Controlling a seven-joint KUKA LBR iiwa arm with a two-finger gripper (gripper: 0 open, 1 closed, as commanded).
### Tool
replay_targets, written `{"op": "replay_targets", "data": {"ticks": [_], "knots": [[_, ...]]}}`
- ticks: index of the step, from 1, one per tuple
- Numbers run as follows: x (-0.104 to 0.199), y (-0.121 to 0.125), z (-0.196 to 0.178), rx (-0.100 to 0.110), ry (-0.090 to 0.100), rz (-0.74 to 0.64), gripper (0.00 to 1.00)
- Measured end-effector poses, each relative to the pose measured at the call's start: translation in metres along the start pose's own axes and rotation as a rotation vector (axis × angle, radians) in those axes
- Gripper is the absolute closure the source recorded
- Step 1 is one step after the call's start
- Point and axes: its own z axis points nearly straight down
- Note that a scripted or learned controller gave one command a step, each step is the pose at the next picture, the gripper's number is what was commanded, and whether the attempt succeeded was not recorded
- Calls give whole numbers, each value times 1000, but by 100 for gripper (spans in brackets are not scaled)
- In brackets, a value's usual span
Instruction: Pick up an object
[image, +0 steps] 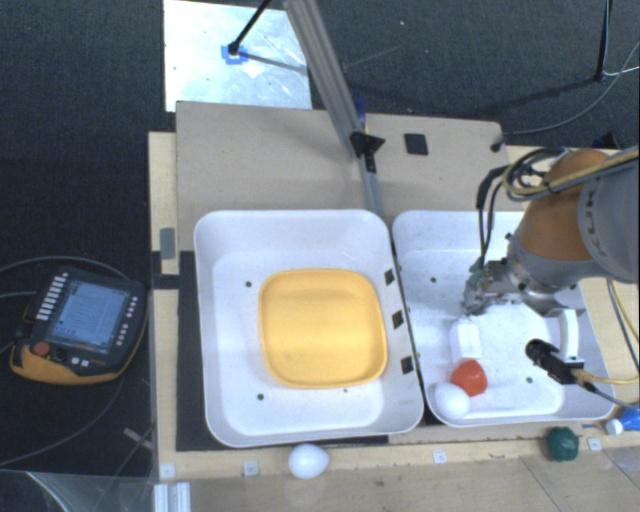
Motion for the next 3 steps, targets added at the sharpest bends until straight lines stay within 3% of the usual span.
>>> {"op": "replay_targets", "data": {"ticks": [1,3], "knots": [[-9,5,-56,-4,-1,0,100],[4,7,-150,-3,0,-2,100]]}}
